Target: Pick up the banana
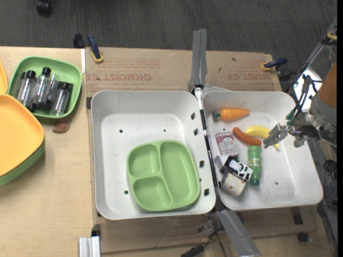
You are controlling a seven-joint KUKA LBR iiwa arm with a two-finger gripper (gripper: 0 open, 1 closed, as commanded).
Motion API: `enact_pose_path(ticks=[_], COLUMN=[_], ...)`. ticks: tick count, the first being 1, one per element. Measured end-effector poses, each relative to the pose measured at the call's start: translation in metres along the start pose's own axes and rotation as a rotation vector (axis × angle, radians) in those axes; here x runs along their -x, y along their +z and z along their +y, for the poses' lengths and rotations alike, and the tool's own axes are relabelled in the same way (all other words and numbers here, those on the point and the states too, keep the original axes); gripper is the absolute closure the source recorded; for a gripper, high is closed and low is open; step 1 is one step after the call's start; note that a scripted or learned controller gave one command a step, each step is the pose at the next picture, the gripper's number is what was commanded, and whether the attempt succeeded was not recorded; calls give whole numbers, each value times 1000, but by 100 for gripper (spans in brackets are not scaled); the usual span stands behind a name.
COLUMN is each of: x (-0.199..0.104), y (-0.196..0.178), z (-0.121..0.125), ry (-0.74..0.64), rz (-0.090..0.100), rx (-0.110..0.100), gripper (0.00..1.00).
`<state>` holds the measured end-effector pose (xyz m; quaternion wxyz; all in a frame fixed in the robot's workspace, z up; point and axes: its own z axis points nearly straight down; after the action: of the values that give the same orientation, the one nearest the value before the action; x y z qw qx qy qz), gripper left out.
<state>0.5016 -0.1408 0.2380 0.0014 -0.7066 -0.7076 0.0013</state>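
Banana first: your curved yellow plastic banana (258, 131) lies in the right white bin (300, 189), just left of the jaws. They stand open, gripping nothing. Touching the banana's far side from the jaws lies a red sausage-shaped toy (246, 137); below it, a green bottle (254, 165).

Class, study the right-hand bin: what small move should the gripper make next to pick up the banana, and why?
Probably ease the gripper a little further left and down. It hovers at the right end of the banana with nothing between its fingers, and the red sausage lies tight against the banana's left side.
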Motion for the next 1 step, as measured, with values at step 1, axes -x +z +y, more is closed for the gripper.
enact_pose_path(ticks=[1], x=[71], y=[9], z=[1], ry=[320], rz=[-1], rx=[1], gripper=[0])
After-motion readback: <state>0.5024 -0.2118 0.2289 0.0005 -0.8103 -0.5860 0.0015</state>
